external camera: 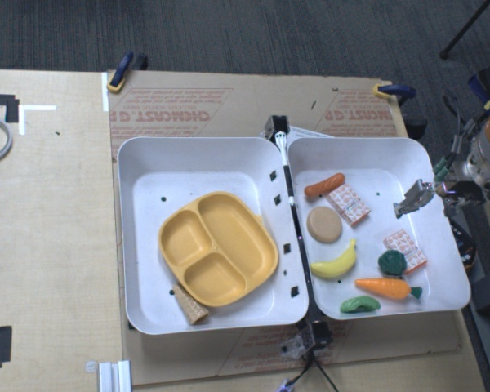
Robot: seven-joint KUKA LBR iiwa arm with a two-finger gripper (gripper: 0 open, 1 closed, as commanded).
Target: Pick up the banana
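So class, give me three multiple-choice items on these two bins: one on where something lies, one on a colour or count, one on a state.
1. Where does the banana lie?
A. On the yellow plate
B. In the right bin, below the round tan piece
C. On the bare cardboard

2. How many compartments has the yellow plate?
A. Two
B. Three
C. Five

3. How does the pincer stand to the banana?
A. It hangs over the right bin's right side, apart from the banana
B. It presses the banana down
C. It lifts the banana above the left bin

Answers:
1 B: the banana rests on the right bin floor, just under the round tan piece.
2 B: the plate shows two upper sections and one lower.
3 A: the pincer sits near the right wall, with the small red-and-white packets between it and the banana.
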